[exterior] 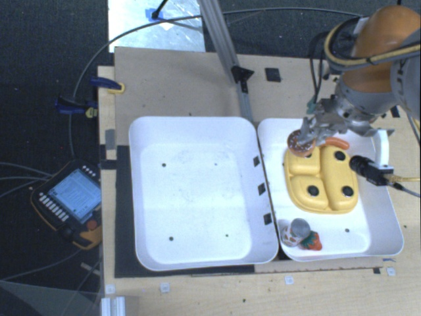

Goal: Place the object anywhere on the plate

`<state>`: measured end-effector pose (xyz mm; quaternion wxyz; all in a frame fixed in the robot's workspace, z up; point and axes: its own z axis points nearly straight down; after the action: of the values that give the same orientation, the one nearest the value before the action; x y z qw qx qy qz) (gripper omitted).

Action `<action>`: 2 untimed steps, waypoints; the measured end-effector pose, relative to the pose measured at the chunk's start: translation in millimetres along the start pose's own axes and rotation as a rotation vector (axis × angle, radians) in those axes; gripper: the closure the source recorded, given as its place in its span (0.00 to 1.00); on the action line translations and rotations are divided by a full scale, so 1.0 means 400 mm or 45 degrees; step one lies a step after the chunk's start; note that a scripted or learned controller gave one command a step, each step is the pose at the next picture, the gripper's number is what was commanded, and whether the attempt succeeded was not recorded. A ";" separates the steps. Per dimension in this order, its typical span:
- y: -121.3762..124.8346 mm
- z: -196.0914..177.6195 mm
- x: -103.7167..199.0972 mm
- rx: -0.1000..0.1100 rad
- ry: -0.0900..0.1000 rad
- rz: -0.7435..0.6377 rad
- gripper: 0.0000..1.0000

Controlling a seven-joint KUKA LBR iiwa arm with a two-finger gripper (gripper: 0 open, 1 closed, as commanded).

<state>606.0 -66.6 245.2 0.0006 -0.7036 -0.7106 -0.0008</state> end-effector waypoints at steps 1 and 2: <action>-0.029 -0.013 0.130 -0.002 0.001 -0.001 1.00; -0.045 0.029 0.265 0.000 0.001 0.000 1.00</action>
<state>587.0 39.3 234.0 0.0007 -0.7037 -0.7105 -0.0011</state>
